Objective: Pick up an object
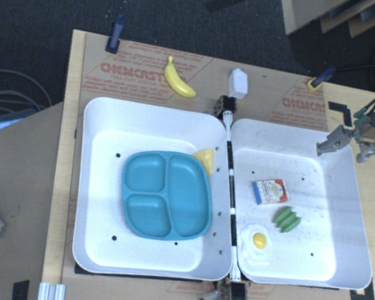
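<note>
Camera view: jaws (350, 146) hover over right bin's (349, 210) far-right rim.

Right bin: small carton (270, 191), green pod (287, 220) just below, fried egg (257, 240) near front.

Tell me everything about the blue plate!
The blue plate is a teal tray that looks like smooth plastic, with rounded corners and three sunken sections, two at the top and one below. It lies flat, turned a little askew, in the middle of the left bin. Nothing sits in its sections. A small yellow wedge lies at its upper right corner; whether they touch, I cannot tell.
</note>
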